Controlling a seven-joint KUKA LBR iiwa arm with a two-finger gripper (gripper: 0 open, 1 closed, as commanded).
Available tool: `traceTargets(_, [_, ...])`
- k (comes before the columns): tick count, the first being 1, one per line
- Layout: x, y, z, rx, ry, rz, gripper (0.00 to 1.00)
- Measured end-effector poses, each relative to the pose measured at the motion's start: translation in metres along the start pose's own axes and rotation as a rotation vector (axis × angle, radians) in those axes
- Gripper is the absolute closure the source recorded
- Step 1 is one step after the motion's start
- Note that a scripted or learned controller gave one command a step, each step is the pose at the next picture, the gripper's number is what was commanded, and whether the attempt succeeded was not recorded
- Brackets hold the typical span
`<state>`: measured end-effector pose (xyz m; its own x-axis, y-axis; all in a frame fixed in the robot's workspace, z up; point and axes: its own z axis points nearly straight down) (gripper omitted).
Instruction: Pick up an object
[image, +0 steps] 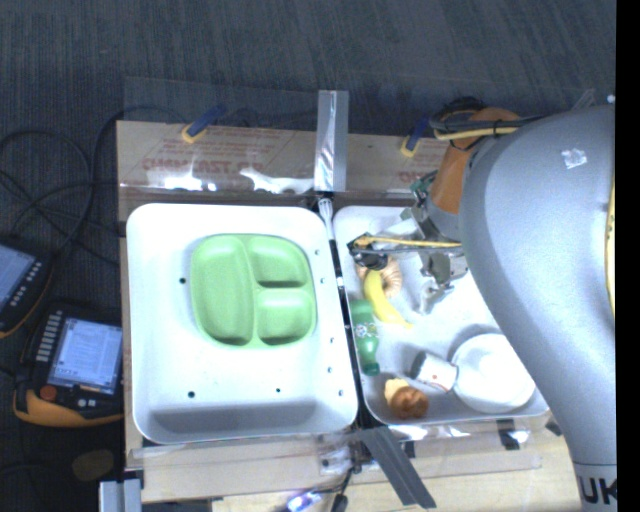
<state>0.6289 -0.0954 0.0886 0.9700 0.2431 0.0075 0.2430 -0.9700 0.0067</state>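
the grey arm (545, 260) covers much of the right bin (452, 412). the gripper (437, 272) hangs just right of the banana (382, 298); how it stands is unclear. below the banana: a green bottle (364, 332), a white bowl (490, 372), perhaps a brown pastry (406, 400). left of it, a glossy green divided tray (253, 288).

A handheld control pendant (70, 365) with a lit screen lies on the dark carpet (300, 50) left of the worktop (250, 155), black cables (60, 190) trailing near it.
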Motion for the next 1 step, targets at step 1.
traceTargets(1, [-0.0475, -0.0052, -0.0007, 0.003, 0.001, -0.062, 0.00])
